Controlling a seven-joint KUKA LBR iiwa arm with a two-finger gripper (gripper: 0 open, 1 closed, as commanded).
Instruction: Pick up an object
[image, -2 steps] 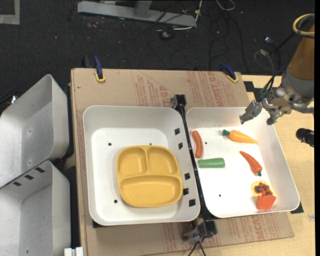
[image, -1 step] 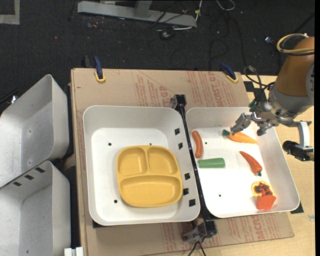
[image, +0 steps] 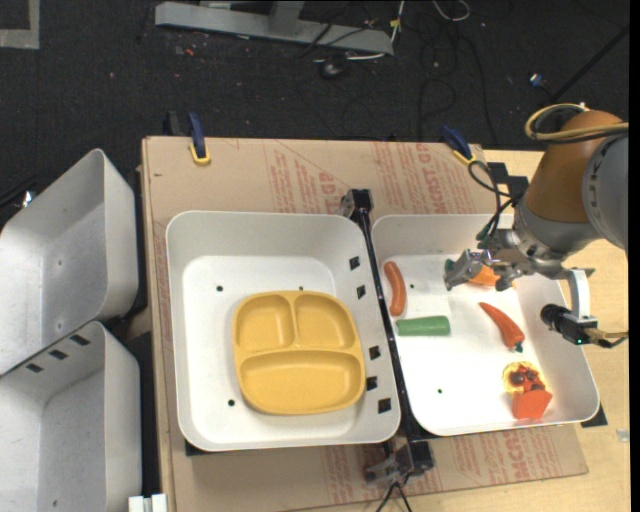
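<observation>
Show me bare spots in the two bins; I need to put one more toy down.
Left bin: only a margin around the yellow divided plate. Right bin: bare floor at the near-left, below the green block and left of the orange toy. Crowded along the sausage, red chili pepper and the tool.
</observation>
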